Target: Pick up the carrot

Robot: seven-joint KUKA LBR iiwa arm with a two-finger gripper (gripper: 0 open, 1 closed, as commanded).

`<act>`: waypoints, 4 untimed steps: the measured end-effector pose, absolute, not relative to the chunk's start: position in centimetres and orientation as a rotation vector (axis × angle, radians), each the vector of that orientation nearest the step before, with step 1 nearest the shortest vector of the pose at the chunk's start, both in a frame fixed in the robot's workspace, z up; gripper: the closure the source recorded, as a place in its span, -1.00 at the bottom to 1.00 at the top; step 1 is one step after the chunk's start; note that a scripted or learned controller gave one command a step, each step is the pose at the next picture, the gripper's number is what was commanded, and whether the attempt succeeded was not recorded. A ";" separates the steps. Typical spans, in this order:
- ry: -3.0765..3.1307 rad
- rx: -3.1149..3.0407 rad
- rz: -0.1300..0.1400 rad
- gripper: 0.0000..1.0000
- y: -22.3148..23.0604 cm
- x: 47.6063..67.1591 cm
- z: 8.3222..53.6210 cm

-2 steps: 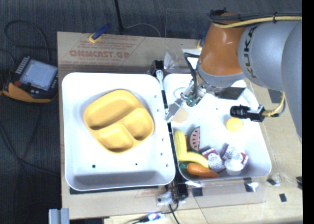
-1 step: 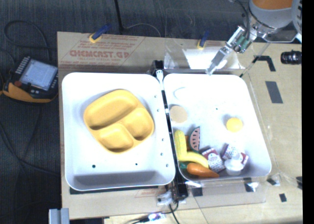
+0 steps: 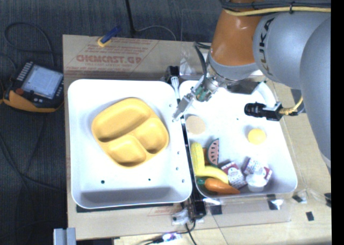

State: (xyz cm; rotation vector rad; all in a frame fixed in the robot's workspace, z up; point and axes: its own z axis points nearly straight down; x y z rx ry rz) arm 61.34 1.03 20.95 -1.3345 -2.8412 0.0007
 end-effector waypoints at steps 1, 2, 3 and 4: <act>-2.795 -1.445 0.001 -1.00 -4.4 66.5 25.1; -2.760 -1.497 0.001 -1.00 1.3 62.8 20.8; -2.855 -1.317 -0.002 -1.00 5.1 52.2 32.6; -2.868 -1.276 0.003 -1.00 16.4 48.3 19.8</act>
